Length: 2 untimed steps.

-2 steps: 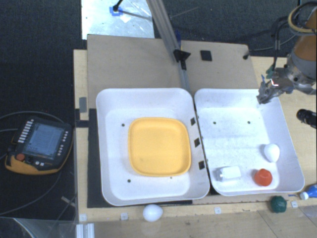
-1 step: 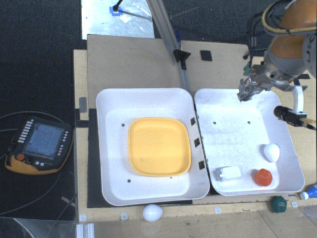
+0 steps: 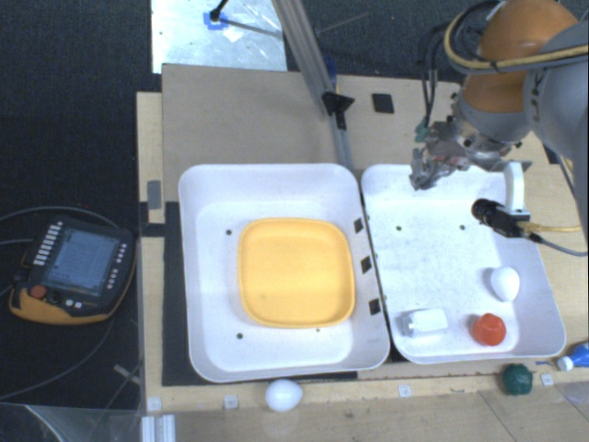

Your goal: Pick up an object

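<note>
My gripper (image 3: 425,175) hangs over the far left corner of the right bin (image 3: 433,247), near its back rim, with nothing visible between its fingers. In that bin's near right part lie a white egg-shaped object (image 3: 503,284), a red round object (image 3: 489,329) and a white rectangular block (image 3: 423,321). All three lie well away from the gripper, toward the front of the bin. A yellow square plate (image 3: 296,271) rests in the middle of the left bin (image 3: 207,247).
A white egg (image 3: 283,394) lies on the bench in front of the left bin. A dark green ball (image 3: 516,378) and a blue-tipped item (image 3: 572,361) sit off the right bin's front right corner. A teach pendant (image 3: 72,267) lies far left.
</note>
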Motion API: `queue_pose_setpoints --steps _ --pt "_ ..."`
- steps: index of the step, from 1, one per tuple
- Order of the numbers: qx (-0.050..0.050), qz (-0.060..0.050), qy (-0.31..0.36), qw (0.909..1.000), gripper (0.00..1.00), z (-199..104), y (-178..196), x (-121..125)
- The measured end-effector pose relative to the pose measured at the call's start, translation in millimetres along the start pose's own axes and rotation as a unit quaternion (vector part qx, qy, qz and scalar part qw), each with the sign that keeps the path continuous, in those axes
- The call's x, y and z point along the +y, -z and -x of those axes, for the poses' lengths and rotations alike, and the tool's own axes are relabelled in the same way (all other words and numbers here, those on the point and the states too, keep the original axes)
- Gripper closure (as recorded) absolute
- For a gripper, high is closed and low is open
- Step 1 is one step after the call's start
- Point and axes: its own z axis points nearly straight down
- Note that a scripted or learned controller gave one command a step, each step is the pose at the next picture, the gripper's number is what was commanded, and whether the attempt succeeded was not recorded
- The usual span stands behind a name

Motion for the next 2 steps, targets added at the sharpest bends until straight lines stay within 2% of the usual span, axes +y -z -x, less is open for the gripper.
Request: queue_pose_setpoints --steps 1,2 --pt "0.000 0.000 0.000 1.0000 1.00 -51 8 0" --pt "0.000 0.000 0.001 1.0000 1.00 -111 14 11"
